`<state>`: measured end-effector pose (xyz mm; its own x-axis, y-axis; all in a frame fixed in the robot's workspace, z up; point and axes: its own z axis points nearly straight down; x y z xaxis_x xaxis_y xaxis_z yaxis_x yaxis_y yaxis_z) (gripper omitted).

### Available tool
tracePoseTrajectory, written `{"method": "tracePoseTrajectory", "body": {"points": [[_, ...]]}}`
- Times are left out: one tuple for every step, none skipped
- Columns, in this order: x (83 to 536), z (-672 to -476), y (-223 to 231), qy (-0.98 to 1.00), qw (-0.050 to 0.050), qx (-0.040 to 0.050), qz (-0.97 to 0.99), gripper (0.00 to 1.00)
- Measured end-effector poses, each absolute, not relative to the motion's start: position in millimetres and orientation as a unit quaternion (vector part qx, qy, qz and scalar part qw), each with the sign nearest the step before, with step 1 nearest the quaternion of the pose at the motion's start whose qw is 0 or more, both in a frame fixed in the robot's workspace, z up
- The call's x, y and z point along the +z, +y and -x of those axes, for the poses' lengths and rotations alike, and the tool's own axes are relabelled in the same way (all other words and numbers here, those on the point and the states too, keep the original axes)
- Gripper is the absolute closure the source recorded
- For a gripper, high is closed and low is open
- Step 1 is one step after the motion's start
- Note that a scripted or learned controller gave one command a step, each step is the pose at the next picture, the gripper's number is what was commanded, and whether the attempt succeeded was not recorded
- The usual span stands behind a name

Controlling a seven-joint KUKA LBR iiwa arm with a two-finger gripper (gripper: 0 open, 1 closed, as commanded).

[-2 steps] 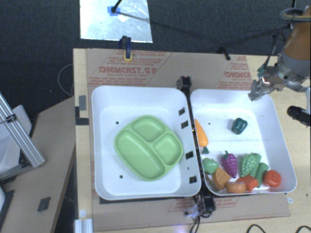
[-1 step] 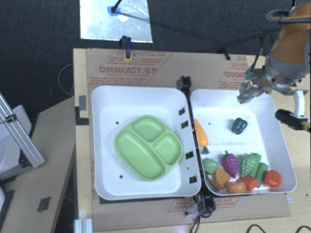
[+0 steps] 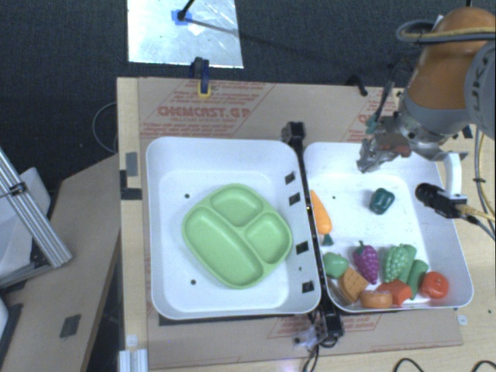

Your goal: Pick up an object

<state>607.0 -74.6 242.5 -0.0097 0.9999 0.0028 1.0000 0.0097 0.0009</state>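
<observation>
The tool [image 3: 377, 155] hangs over the far edge of the right bin [image 3: 341, 165]; I cannot tell from this view whether it is open or closed, and nothing shows gripped in it. Just on its near side a small dark teal toy pepper [image 3: 380, 201] lies alone on the bin's smooth white floor, glossy and rounded. A slim orange carrot [image 3: 322, 218] lies against the bin's left wall. Along the near edge sits a cluster of moulded plastic food: a green round piece [image 3: 335, 265], bumpy purple grapes [image 3: 366, 261], a knobbly green vegetable [image 3: 399, 260], a tan wedge [image 3: 353, 284] and a shiny red tomato [image 3: 435, 284] in the near right corner. The left bin [image 3: 167, 180] carries a pale green divided plate [image 3: 236, 235] with three rounded compartments.
</observation>
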Motion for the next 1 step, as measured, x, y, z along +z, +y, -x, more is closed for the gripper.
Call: {"method": "tracePoseTrajectory", "body": {"points": [[228.4, -578.9, -28.4, -0.710, 0.002, 0.0000, 0.704, 1.00]]}}
